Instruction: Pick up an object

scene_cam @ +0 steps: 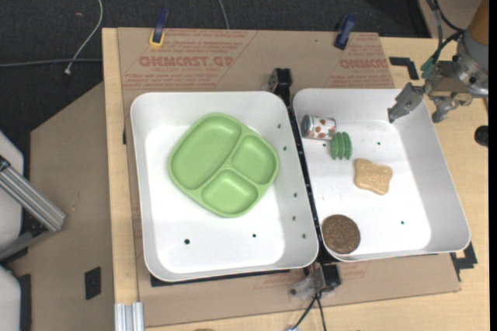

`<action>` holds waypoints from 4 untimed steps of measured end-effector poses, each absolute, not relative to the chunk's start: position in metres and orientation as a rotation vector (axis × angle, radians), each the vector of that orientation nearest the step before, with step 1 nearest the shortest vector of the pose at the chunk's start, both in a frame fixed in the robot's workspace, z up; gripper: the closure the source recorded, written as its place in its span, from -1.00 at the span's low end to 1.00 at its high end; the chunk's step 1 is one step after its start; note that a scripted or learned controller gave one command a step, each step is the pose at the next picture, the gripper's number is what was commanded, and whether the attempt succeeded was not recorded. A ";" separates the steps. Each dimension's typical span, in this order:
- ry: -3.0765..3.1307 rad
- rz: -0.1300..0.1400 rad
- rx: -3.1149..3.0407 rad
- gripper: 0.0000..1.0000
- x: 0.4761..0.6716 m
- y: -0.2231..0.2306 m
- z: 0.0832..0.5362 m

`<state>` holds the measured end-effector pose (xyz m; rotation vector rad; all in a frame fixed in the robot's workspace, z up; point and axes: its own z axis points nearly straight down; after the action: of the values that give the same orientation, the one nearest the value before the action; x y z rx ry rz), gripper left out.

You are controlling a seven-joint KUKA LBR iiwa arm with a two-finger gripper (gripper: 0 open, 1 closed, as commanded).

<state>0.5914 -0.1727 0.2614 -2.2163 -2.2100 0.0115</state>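
Tan and flat, the biscuit-shaped piece (373, 177) lies mid-floor in the right bin (435, 166), well apart from the walls, so make it your target. Your gripper (422, 99) hovers at that bin's far right rim, fingers spread and grasping nothing. Bring it left and nearer, centre above the piece, descend straight, then close across its narrow width.

Arm (475, 50) cut off at right edge; small can (318, 127) label unreadable.
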 end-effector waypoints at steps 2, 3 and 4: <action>-2.220 0.001 -2.220 -1.00 0.598 -0.172 0.228; -2.219 0.003 -2.219 -1.00 0.599 -0.173 0.186; -2.218 0.004 -2.217 -1.00 0.597 -0.166 0.126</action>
<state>0.5972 -0.1665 0.1256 -2.2167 -2.2182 0.0037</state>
